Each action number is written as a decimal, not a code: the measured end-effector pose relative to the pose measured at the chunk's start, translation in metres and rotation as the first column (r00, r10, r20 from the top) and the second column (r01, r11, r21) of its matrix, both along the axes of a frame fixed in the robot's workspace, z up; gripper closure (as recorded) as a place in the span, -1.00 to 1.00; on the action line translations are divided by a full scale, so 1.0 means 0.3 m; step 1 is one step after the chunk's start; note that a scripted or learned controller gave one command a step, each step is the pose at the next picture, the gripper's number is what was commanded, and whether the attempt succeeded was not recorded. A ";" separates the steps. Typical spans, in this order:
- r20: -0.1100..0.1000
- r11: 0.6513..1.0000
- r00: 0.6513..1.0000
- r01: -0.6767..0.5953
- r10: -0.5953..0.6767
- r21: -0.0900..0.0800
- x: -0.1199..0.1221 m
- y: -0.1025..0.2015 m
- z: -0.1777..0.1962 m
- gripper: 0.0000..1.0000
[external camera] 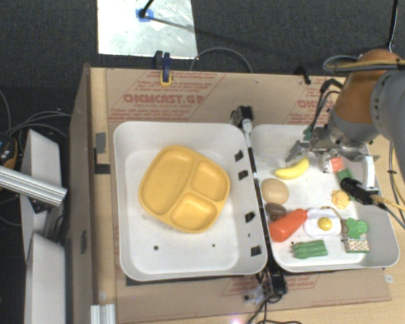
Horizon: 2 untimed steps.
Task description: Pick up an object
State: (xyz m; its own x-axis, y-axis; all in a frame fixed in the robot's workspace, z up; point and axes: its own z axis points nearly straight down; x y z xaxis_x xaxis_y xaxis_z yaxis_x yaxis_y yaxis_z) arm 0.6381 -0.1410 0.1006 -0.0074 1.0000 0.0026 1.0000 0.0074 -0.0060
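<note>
My gripper (311,147) hangs over the back part of the right bin (389,248), just above and behind a yellow banana (291,171). Nothing shows between its tips. A small red-and-white piece (335,164) lies close to its right. Further forward in the same bin lie a beige potato (275,192), a brown piece (275,210), a red-orange pepper (287,225), a fried egg (322,223), a small yellow piece (340,198), a green vegetable (309,249) and a green leafy piece (356,228).
The left bin (138,248) holds a yellow divided plate (183,188). A black divider (254,187) with clips runs between the two bins. The grey arm with its orange band (364,100) comes in from the right, over the right bin's back corner.
</note>
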 end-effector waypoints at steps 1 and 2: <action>0.011 1.000 1.000 0.001 -0.001 -0.003 0.008 -0.008 0.066 1.00; 0.011 1.000 1.000 0.001 -0.001 -0.003 0.008 -0.008 0.065 -1.00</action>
